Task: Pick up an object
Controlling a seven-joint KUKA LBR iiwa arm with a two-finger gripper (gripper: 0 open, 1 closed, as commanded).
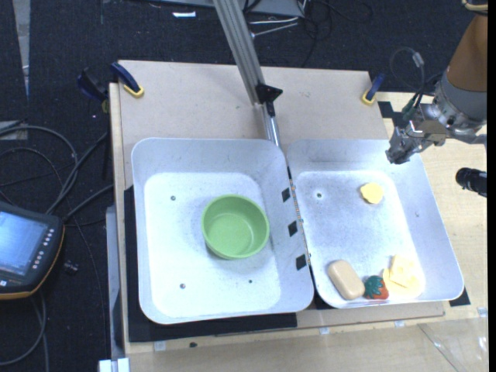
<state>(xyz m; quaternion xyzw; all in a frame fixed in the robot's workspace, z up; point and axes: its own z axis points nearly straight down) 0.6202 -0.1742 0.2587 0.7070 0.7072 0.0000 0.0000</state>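
The right bin (434, 231) holds a small yellow piece (372, 194) near its back, a tan oblong block (346, 278) at the front, a small red and green object (376, 287) beside it, and a pale yellow piece (403, 275) at the front right. A green bowl (235, 226) sits in the left bin (155, 208). My gripper (397, 155) hangs over the back right rim of the right bin, up and to the right of the small yellow piece, with nothing seen in it.
A slanted metal pole (242, 41) comes down to the divider between the bins. Clamps (128, 80) (373, 90) sit at the bench's back corners. A tablet (23, 246) lies off the bench at left.
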